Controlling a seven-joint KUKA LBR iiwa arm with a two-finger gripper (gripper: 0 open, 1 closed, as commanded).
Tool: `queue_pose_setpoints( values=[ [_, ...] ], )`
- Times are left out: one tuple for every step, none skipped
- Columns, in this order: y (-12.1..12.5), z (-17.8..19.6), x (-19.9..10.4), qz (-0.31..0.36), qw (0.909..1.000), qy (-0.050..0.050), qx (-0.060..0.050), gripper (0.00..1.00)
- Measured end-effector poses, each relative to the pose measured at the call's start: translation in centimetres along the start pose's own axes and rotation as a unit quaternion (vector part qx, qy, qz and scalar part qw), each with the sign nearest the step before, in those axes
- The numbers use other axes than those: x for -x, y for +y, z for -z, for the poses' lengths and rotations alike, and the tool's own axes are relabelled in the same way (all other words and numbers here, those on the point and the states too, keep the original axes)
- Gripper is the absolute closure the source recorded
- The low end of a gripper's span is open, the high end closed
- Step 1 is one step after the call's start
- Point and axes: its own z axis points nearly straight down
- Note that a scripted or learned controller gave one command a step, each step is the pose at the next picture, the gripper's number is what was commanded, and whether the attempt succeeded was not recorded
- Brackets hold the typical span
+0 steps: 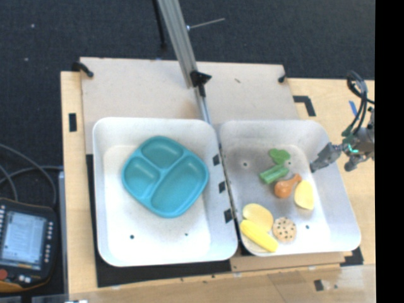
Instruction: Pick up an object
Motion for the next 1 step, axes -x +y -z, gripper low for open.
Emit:
queue_pose_setpoints(
  values=[
    [-0.01, -4.24, 0.48, -0.002, 1.0, -0.001, -0.003, 0.0]
  ],
)
